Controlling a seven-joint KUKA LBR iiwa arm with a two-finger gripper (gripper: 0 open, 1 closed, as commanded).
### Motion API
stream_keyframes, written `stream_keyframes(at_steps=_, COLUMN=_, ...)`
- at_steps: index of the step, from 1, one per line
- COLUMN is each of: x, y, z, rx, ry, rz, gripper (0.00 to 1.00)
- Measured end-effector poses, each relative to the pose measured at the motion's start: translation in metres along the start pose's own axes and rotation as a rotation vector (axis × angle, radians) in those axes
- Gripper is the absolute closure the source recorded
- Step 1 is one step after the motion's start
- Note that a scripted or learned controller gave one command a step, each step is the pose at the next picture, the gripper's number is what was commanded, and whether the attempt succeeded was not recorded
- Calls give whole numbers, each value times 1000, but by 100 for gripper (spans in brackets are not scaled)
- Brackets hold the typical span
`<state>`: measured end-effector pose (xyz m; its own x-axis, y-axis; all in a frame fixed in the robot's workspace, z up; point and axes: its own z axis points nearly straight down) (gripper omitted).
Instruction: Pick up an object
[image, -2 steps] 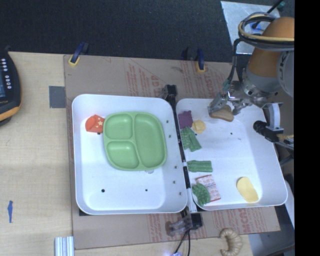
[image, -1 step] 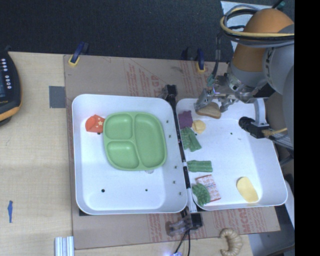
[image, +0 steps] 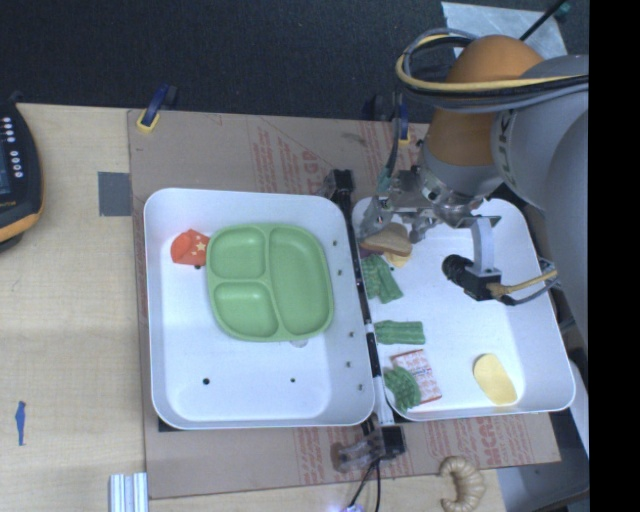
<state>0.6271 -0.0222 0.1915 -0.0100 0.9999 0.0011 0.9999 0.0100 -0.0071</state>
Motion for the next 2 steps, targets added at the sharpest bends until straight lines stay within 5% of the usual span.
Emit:
stream_keyframes(at_steps=1, x=29, y=-51, z=-60, rx=-4, ry=1, rz=3, gripper=100)
stream_keyframes(at_steps=2, x=63, y=-51, z=-6, rx=2, ry=-2, rz=1, gripper=100)
